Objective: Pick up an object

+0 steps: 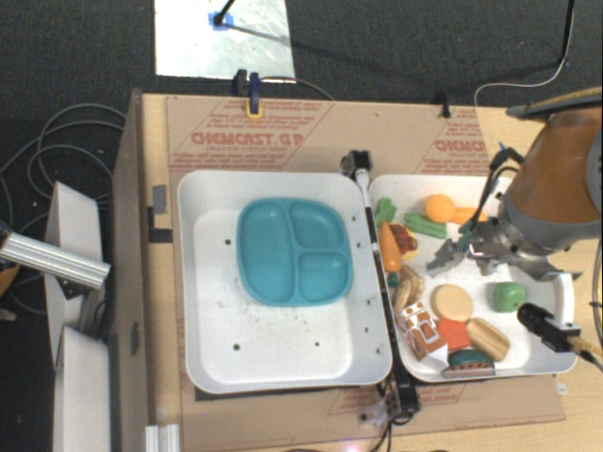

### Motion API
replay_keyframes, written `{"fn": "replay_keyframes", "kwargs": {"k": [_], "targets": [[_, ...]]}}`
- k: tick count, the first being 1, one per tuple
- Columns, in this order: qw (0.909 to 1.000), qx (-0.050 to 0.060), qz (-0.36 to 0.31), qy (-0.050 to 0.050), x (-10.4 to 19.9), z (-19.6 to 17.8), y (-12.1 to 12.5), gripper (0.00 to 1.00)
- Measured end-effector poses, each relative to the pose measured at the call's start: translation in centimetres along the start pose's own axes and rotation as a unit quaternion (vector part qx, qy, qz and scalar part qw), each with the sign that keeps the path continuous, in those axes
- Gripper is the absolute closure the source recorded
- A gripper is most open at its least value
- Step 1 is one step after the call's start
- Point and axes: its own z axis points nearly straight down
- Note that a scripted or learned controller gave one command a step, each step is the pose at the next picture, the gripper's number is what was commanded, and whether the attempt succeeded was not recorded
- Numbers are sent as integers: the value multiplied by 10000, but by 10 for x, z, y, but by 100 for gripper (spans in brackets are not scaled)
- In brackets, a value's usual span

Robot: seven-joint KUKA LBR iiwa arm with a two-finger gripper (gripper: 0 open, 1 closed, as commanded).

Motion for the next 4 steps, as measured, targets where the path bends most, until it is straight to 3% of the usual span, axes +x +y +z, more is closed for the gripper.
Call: {"fn": "replay_keyframes", "kwargs": {"k": [1, 2, 3, 4], "targets": [[10000, 10, 22, -2, -45, 43, -4, 0], [10000, -39, -13, -14, -61, 55, 73, 0], [10000, 9, -19, 10, -48, 104, 125, 0], [9996, 271, 29, 120, -62, 108, 141, 0]]}}
